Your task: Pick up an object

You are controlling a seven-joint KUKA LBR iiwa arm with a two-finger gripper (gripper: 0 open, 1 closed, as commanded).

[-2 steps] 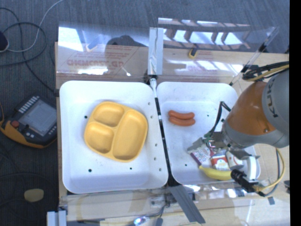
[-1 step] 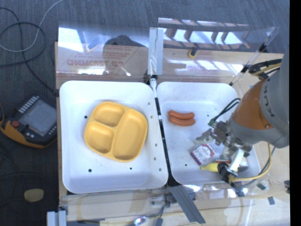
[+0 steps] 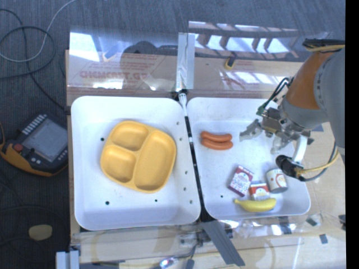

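We see the gripper (image 3: 263,135) with its fingers spread and nothing between them, hovering over the right bin (image 3: 224,203). Left of it lie two sausages (image 3: 216,140); nearer the front edge sit a small carton (image 3: 240,181), a can (image 3: 276,180) and a banana (image 3: 256,204). The left bin (image 3: 90,206) holds a yellow divided plate (image 3: 138,154).

Grey carpet (image 3: 140,15) fills upper and left of frame. Thin pale cable (image 3: 67,7) runs across carpet at top left; dark cables (image 3: 33,66) loop down left side. Handheld control pendant (image 3: 35,144), orange-edged with dark screen, lies at left edge, mid height. Small tan round patch (image 3: 40,232) sits on carpet at lower left. Clear plastic panels (image 3: 129,66) stand along top centre, behind bins, reflecting light. Bench frame hardware (image 3: 224,245) shows at bottom centre.
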